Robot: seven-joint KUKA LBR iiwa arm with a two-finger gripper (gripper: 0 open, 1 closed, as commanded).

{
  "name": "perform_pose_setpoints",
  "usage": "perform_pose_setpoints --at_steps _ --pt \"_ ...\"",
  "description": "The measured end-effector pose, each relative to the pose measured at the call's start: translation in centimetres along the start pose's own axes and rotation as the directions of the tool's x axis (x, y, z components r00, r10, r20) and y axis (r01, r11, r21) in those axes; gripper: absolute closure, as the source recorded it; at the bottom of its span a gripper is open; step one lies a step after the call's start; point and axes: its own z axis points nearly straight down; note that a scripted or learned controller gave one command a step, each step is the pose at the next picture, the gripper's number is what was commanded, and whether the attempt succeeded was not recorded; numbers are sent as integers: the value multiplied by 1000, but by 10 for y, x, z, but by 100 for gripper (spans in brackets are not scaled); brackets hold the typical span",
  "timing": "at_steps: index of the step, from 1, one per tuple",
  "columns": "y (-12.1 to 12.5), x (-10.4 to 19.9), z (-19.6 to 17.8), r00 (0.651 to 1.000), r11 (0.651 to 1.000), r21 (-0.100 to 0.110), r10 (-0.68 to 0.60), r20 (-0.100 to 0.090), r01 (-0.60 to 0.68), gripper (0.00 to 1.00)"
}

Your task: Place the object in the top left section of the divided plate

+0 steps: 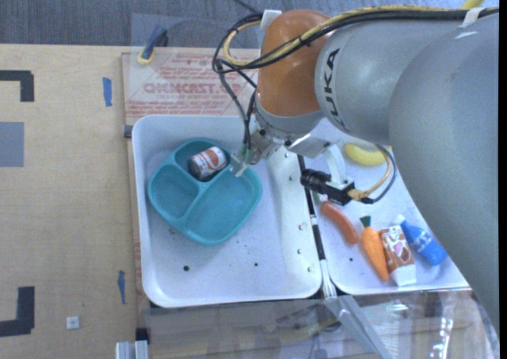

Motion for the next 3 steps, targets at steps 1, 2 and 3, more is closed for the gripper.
perform_pose_setpoints --at_steps 1,2,3 --pt "-16 59 -45 995 995 0 -101 0 101 100" --pt "31 49 -48 970 970 -5 -242 4 242 100" --pt "31 49 -48 970 970 -5 -241 4 241 0"
